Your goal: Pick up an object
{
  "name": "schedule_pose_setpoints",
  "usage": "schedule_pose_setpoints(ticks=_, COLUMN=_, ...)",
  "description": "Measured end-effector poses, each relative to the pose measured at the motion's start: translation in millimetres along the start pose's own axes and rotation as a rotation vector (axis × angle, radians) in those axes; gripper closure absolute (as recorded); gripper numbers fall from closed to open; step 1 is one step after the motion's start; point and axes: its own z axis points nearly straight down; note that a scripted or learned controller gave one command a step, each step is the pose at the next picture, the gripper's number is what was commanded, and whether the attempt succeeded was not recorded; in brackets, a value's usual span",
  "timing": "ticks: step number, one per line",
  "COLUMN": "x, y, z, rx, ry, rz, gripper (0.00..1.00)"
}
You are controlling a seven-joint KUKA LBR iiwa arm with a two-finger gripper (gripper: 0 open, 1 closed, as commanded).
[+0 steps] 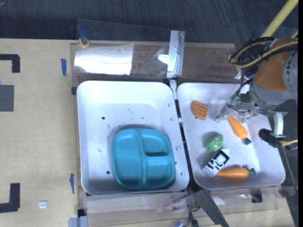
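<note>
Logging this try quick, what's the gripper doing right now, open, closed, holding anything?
Gripper: low in the right bin, right at the upper end of a toy carrot; open or closed cannot be told, and no hold on the carrot is visible.

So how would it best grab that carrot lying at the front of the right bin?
Probably across the middle of the carrot, coming straight down from above. It lies flat, long and narrow, so fingers closing across its width should fit. The black-and-white box sits close at its pointed end, so the green-topped half looks freer.
</note>
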Motion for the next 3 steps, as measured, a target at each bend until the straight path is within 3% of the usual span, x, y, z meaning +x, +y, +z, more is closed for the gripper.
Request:
schedule_pose_setpoints(ticks=1, x=-0.1, y=1.8, z=-11.5, rx=-0.005, ry=-0.001, rz=0.0, gripper=1.0)
schedule_pose_setpoints(ticks=2, x=-0.1, y=1.5, z=-11.1, rx=-0.004, ry=0.0, rz=0.0, gripper=0.0)
schedule_pose_setpoints(ticks=3, x=-13.8, y=-19.6, z=10.6, rx=-0.009, ry=-0.001, rz=0.008, gripper=0.0)
